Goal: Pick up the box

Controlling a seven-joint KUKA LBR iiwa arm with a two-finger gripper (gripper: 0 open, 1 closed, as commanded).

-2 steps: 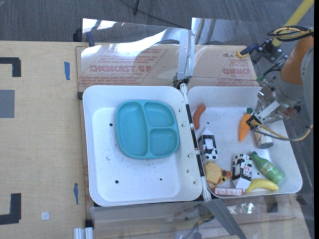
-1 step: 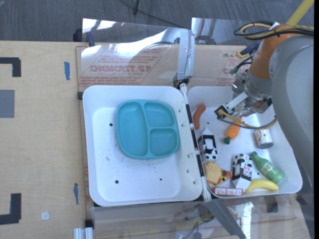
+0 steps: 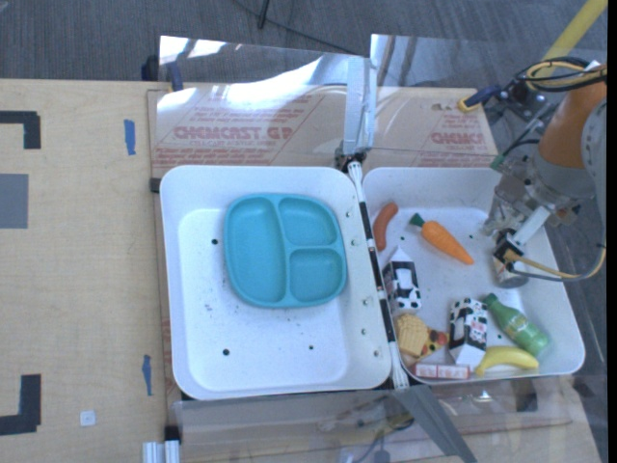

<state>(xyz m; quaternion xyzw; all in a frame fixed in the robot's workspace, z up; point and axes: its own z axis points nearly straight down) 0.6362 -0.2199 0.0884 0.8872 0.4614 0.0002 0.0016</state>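
Two black-and-white cow-patterned boxes lie in the right bin (image 3: pixel 569 302). One box (image 3: pixel 402 285) rests against the bin's left wall; the other box (image 3: pixel 469 323) sits nearer the front, beside a green bottle (image 3: pixel 517 324). A small flat red-and-white box (image 3: pixel 440 370) lies at the front edge. My gripper (image 3: pixel 502 222) hangs over the right side of this bin, right of a carrot (image 3: pixel 442 240) and well apart from all the boxes. Nothing is seen held in it.
The left bin (image 3: pixel 193 287) holds a teal divided plate (image 3: pixel 285 250). Also in the right bin are an orange sausage (image 3: pixel 385 224), a waffle-like biscuit (image 3: pixel 413 333) and a banana (image 3: pixel 507 359). A metal divider (image 3: pixel 361 114) stands behind the bins.
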